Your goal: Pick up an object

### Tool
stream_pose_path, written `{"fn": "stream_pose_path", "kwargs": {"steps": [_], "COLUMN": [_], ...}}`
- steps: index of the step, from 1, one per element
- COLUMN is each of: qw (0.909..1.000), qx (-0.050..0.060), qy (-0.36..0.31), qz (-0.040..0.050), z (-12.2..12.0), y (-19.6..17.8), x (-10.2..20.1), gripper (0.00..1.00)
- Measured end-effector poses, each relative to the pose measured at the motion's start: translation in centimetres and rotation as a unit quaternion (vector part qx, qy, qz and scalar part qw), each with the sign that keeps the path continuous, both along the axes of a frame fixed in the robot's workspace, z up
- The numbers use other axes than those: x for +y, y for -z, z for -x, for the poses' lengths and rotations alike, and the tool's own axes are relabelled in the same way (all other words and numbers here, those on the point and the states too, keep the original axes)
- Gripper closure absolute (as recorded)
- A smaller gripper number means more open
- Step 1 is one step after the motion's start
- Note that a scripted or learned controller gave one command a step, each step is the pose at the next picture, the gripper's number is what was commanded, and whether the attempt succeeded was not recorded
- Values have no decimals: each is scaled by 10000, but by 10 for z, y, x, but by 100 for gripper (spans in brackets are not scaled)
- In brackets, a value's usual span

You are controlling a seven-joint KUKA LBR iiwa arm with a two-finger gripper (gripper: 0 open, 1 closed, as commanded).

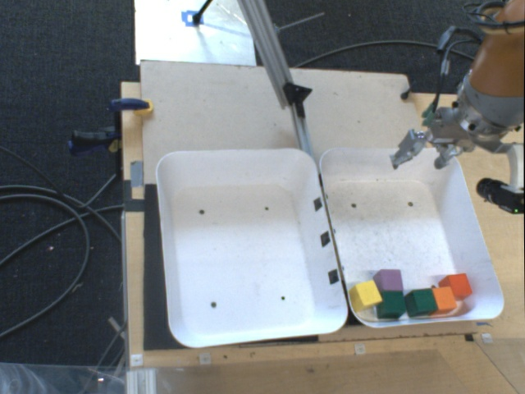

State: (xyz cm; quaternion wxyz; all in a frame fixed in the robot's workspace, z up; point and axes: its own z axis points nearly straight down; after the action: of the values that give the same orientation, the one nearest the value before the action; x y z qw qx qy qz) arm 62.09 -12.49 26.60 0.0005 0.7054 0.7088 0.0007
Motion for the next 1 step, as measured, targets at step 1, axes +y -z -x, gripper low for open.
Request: {"fn": "stream_pose_path", "kwargs": {"steps": [1], "qw": [10000], "qx": [-53], "qy": [-9], "qz": [17], "z": [-14], "y": [-154], "x": [-13], "gripper": [0]}}
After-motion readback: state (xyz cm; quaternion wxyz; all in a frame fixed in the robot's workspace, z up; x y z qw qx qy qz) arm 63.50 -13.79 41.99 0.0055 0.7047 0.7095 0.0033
